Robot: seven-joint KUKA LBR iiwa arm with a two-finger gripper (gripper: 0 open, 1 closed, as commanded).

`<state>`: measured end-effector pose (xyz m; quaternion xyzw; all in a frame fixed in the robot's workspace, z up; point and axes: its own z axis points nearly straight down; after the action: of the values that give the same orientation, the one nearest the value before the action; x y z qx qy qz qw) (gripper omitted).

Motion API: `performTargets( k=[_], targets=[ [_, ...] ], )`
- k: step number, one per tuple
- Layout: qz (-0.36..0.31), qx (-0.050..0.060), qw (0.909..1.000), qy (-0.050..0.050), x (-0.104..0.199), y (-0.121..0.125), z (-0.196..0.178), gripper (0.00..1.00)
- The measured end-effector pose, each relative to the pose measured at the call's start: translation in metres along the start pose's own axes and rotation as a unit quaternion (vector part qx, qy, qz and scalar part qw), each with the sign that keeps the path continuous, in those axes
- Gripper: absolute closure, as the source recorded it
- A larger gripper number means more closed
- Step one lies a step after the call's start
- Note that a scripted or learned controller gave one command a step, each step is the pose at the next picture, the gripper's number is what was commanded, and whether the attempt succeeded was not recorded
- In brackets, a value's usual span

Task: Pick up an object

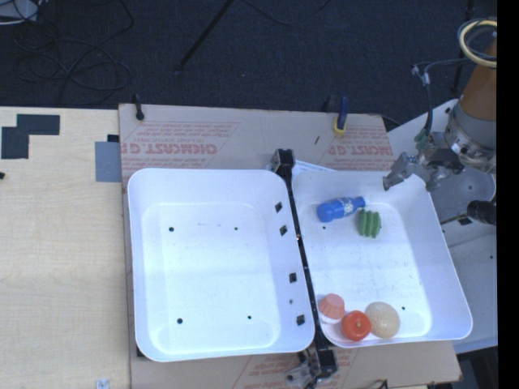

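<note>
The right bin [422, 241] holds several small objects. A blue bottle [340, 209] lies on its side near the bin's back, with a green ribbed object [370, 223] just to its right. At the front edge sit a pink piece [331, 305], a red tomato-like ball [355, 325] and a pale yellow ball [382, 318], all close together. My gripper [413, 175] hangs over the bin's back right corner, up and to the right of the bottle. Its fingers [396, 175] stand spread apart with nothing between them, so it is open.
The left bin [211, 266] adjoins the right one along a black divider [293, 250]. Both rest on a cardboard sheet [243, 140] clamped at the back. A wooden bench top [57, 250] lies to the left. Cables trail across the dark floor behind.
</note>
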<state>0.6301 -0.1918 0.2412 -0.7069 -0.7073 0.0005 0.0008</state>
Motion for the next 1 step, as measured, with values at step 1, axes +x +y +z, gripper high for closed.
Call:
performTargets(
  k=[1],
  targets=[
    [0.001, 0.001, 1.0000, 0.000, -0.0228, -0.0157, 0.0045, 0.00]
  ],
)
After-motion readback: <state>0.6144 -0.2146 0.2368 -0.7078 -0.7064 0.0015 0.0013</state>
